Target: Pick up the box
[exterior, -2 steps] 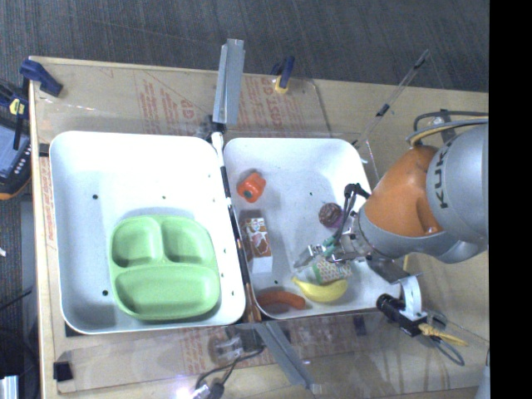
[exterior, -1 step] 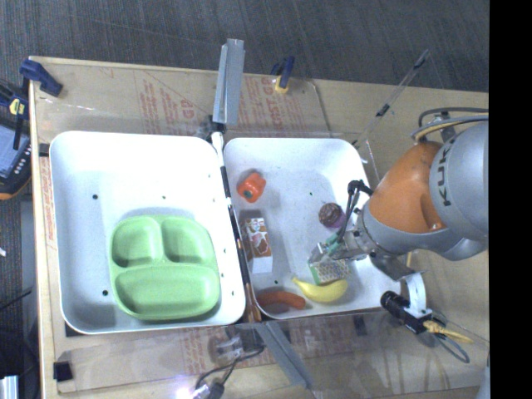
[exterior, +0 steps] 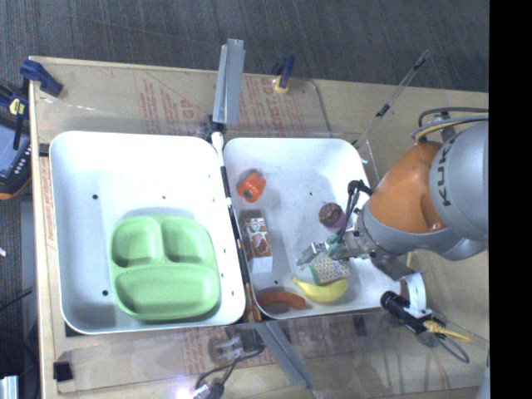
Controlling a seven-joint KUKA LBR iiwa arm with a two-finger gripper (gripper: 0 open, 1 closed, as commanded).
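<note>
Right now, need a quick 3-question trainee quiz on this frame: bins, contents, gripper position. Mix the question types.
1. True or false: the green tray lies in the same bin as the banana.
2. Which item lies closest to the gripper? A) orange cup B) patterned packet C) green tray
3. Fill in: the box lies against the ___ wall of the right bin, as the camera sees it.

Key
1. False. The tray is in the left bin; the banana is in the right one.
2. B
3. left
</note>
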